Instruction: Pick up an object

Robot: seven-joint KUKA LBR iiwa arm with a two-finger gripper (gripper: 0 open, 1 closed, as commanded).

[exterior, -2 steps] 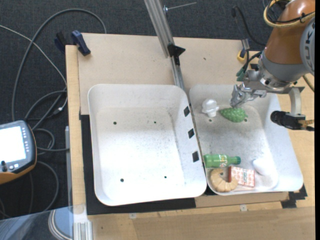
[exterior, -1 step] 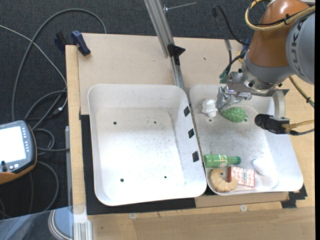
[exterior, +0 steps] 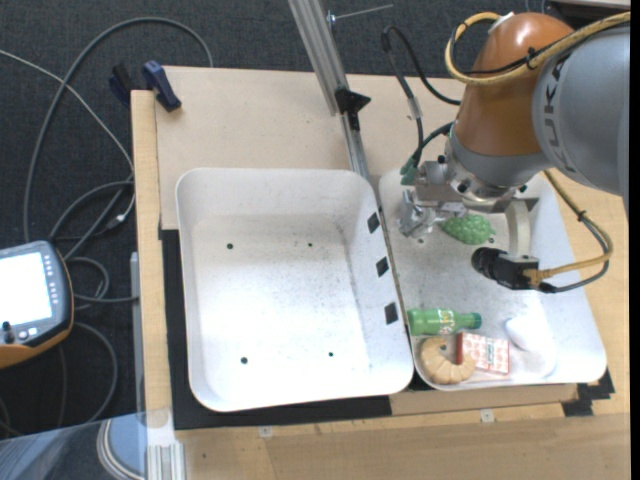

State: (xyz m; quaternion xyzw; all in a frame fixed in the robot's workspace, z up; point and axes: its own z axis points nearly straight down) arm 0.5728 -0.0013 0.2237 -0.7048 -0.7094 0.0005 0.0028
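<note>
While arm (exterior: 540, 88) bends down over right bin (exterior: 440, 288), pincer (exterior: 418, 218) sits beside green object (exterior: 468, 230); grip state unclear.

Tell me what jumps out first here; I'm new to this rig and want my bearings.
The big grey arm with its orange band dominates the upper right, its claw low over the right white bin beside a bumpy green object. Along that bin's near edge lie a green plastic bottle, a tan ring-shaped pastry and a small red-and-white packet. The left white bin shows bare speckled floor.
</note>
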